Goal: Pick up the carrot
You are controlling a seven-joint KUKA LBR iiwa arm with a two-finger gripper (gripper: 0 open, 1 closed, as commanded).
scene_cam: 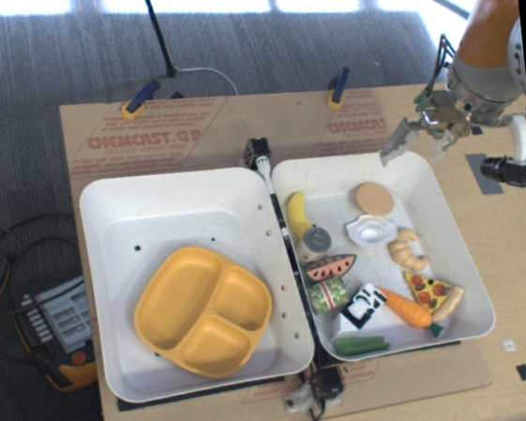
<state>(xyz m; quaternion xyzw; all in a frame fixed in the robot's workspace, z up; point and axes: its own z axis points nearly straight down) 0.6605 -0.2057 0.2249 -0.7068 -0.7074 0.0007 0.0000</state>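
The carrot (408, 311) is orange with a green tip and lies slantwise near the front of the right bin (465, 257), between a black-and-white block (363, 307) and a pizza slice (435, 293). My gripper (421, 135) hangs above the far right corner of that bin, well away from the carrot. Its two fingers are spread apart with nothing between them.
The right bin also holds a banana (296, 214), a grey disc (316, 239), a tan round cookie (373, 199), a white cup (370, 231), a croissant (407, 250), a watermelon slice (331, 268), a green packet (327, 294) and a green pod (359, 343). A yellow divided plate (203, 308) lies in the left bin (113, 222).
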